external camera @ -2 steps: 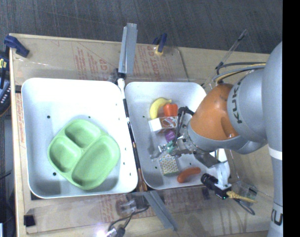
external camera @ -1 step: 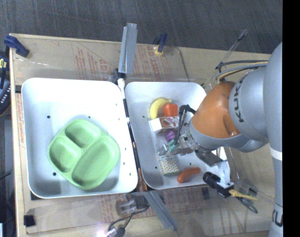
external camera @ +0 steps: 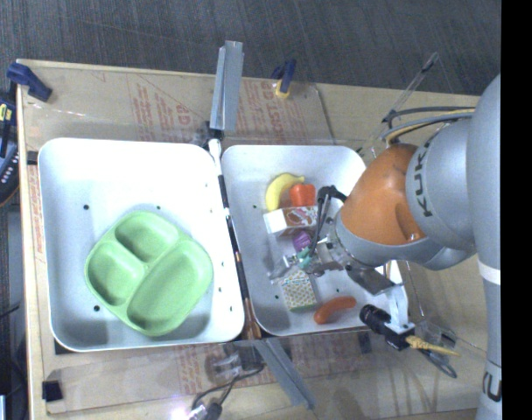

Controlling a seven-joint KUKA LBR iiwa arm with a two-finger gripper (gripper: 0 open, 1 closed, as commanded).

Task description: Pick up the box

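Arm [external camera: 441, 199] was positioned over the right bin [external camera: 248, 234].
Box [external camera: 283, 220] lay just beside the gripper [external camera: 311, 254], whose grip could not be told; a green tray [external camera: 150, 272] was held in the left bin [external camera: 60, 199].

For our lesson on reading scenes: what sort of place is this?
Probably a robot lab: a grey arm reaches over two white bins on a clamped bench, one bin holding toy food beside a box.

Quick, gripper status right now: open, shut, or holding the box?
Gripper: cannot be told; it is down in the right bin among the items beside the box, and nothing is visibly held.
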